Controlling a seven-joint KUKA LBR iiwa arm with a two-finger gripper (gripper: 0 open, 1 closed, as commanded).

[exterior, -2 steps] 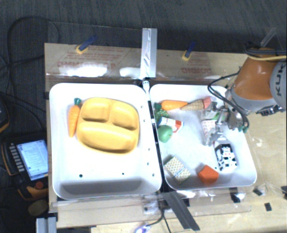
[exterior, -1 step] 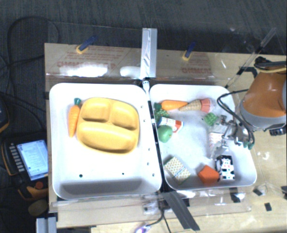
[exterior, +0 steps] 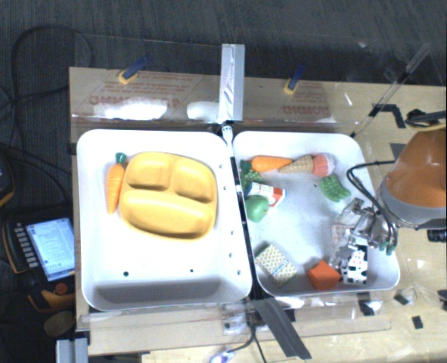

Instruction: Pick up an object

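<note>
Tool (exterior: 357, 257) down low at the right bin's (exterior: 302, 141) near right corner, and I cannot tell how it stands.
It hangs over a small black-and-white block (exterior: 354, 268), with an orange block (exterior: 323, 274) just beside it and a patterned box (exterior: 275, 264) further left; my yellow tray (exterior: 169, 193) and a carrot (exterior: 115, 187) sit in the left bin (exterior: 155, 290).

tray (exterior: 169, 195) — in left bin (exterior: 94, 278)
</note>
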